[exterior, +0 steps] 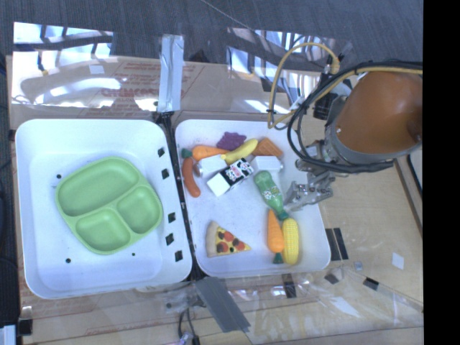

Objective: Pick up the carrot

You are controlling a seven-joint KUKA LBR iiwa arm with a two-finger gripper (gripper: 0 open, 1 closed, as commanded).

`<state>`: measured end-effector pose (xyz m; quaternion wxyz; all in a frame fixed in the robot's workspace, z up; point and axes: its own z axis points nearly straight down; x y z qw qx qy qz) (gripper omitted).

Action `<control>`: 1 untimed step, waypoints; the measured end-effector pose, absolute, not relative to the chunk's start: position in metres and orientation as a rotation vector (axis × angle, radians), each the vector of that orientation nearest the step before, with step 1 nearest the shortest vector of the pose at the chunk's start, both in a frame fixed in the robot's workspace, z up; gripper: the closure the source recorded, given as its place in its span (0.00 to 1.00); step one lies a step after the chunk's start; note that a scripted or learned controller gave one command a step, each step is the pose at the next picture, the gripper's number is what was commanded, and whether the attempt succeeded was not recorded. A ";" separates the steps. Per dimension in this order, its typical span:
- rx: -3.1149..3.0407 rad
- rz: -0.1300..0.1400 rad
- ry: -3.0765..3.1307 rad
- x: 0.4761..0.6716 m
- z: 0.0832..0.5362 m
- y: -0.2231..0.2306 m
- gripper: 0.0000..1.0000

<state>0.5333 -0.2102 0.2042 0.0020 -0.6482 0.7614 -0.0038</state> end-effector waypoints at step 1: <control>-2.137 0.019 2.307 0.474 0.101 -0.202 1.00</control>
